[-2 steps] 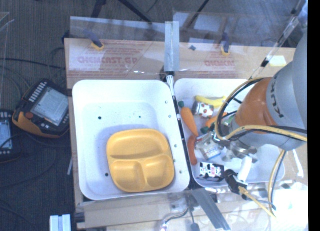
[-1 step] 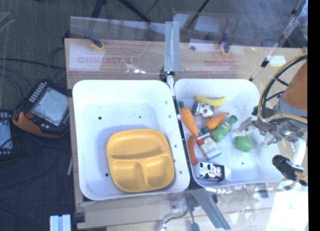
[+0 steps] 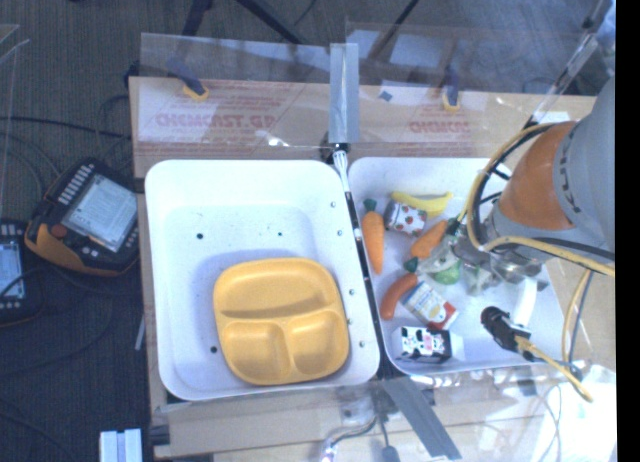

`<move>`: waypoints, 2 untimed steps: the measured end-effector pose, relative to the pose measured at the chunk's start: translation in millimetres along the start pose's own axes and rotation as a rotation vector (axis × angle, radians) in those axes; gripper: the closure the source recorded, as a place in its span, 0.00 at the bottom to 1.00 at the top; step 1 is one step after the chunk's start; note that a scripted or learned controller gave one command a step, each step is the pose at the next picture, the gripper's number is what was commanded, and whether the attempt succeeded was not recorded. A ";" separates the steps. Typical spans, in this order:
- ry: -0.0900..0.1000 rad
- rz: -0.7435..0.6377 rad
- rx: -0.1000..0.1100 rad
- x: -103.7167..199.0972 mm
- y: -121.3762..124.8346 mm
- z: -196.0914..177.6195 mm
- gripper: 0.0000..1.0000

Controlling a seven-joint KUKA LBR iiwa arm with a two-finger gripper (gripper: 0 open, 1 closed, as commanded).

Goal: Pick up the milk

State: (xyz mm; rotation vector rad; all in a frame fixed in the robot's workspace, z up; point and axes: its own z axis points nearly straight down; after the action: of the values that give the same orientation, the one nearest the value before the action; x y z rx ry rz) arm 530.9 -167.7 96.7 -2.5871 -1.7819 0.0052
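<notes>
White with black cow patches, the milk [image 3: 426,343] lies on its side at the near edge of the right bin [image 3: 470,165], close to that bin's near-left corner, its long axis running roughly left to right along the near wall. You can see the jaws [image 3: 470,262] farther back, over the middle of the same bin, crowded among a small carton [image 3: 428,302], two carrots [image 3: 372,240] and a banana [image 3: 421,200]. From the jaws the milk sits toward the near edge and a little to the left, with the small carton between them. You cannot tell how far the jaws are parted; cables and the wrist hide the tips, and nothing visibly sits between them. Judging from this, the coming move calls for a shift toward the near wall, closing across the milk's short width. The yellow tray [image 3: 282,318] in the left bin [image 3: 240,178] plays no part.
</notes>
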 end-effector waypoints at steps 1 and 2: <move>0.000 -0.029 -0.018 65.0 65.6 4.5 0.00; -0.019 -0.073 0.044 96.3 88.9 7.0 0.00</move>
State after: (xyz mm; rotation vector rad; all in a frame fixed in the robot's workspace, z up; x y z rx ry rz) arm 648.2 -109.4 89.3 -2.4994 -1.8592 0.0689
